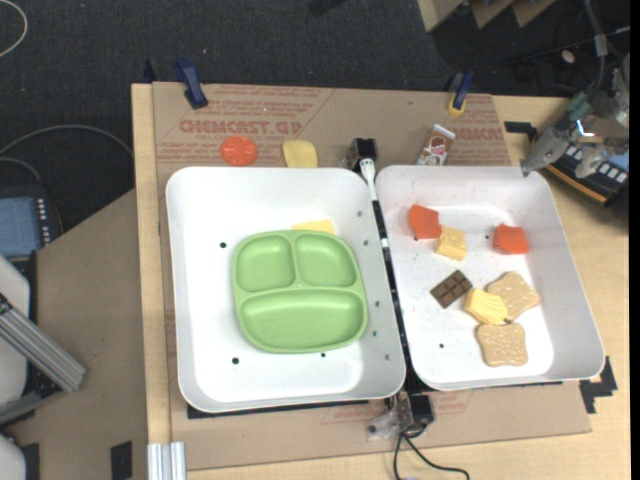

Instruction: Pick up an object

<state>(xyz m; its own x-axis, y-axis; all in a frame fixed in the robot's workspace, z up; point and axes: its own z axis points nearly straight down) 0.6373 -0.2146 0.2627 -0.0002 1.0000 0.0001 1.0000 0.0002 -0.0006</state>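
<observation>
Currently on the bench: two bins, one gripper off to the far right

1. Orange disc (239, 151) and yellow block (300, 154): on the cardboard behind the left bin, far left of the gripper, just beside each other.
2. Left bin (195, 268): white, shallow. Holds a green divided plate (298, 293) with three compartments; a pale yellow piece (315, 227) touches the plate's back edge.
3. Small carton (436, 146): tilted on the cardboard behind the right bin, left of the gripper.
4. Right bin (570, 298): white, touching the left bin along the middle seam. Contents, all below and left of the gripper and well apart from it:
 - orange block (424, 221), with a yellow cube (452, 243) just beside it;
 - brown chocolate square (450, 288);
 - red block (511, 239), nearest the gripper of the lot;
 - a cluster of a yellow chip (487, 308), one tan cracker (513, 291) and a second cracker (502, 344), the chip touching the first.
5. Gripper (545, 153): grey, at the right bin's back right corner, outside the rim. Whether the jaws stand wide or narrow cannot be told; nothing shows between them.
</observation>
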